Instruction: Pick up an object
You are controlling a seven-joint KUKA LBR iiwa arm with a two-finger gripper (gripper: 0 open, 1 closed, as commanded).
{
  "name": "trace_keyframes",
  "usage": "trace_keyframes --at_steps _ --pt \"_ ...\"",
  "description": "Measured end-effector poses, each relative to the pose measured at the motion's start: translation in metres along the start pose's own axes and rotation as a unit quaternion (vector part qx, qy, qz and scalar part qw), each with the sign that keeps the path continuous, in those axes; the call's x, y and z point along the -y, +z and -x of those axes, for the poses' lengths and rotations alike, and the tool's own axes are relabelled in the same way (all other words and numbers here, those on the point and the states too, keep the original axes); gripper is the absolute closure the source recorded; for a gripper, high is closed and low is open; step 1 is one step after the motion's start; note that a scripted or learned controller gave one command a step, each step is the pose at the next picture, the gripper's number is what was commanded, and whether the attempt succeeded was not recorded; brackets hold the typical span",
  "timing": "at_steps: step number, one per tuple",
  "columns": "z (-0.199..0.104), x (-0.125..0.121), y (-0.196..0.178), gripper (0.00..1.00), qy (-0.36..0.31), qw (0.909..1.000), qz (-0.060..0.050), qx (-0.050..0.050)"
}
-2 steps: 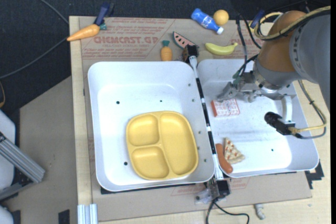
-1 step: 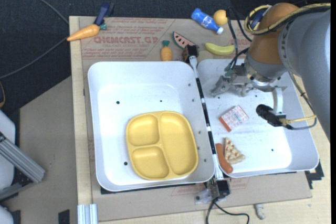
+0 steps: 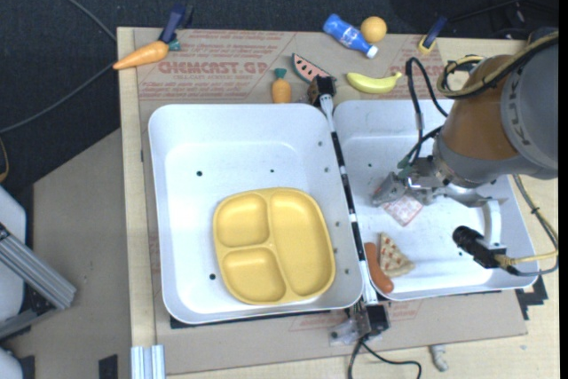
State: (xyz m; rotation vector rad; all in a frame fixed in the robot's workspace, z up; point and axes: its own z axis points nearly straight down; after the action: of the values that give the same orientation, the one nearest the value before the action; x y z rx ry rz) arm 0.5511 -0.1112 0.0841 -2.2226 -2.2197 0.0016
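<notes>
My hand [image 3: 397, 189] is low in the right bin [image 3: 373, 124], over a small flat pink-white packet [image 3: 404, 209]; can't tell its opening. Packet looks light, thin, limp, probably slippery, so I'd pinch across an edge. Pizza slice [image 3: 393, 254] lies nearby.

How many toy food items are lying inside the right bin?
3: a pink square piece under the gripper, a pizza slice near the front, and a sausage along the left wall. The arm may hide more.
</notes>
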Motion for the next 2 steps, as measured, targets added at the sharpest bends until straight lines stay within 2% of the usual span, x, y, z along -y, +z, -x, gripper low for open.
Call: trace_keyframes --at_steps 1,2 --pt "0.033 -0.075 -0.001 0.0 -0.001 1.0 0.001 0.0" --pt "-0.019 -0.001 0.0 0.0 -0.001 1.0 0.0 -0.001"
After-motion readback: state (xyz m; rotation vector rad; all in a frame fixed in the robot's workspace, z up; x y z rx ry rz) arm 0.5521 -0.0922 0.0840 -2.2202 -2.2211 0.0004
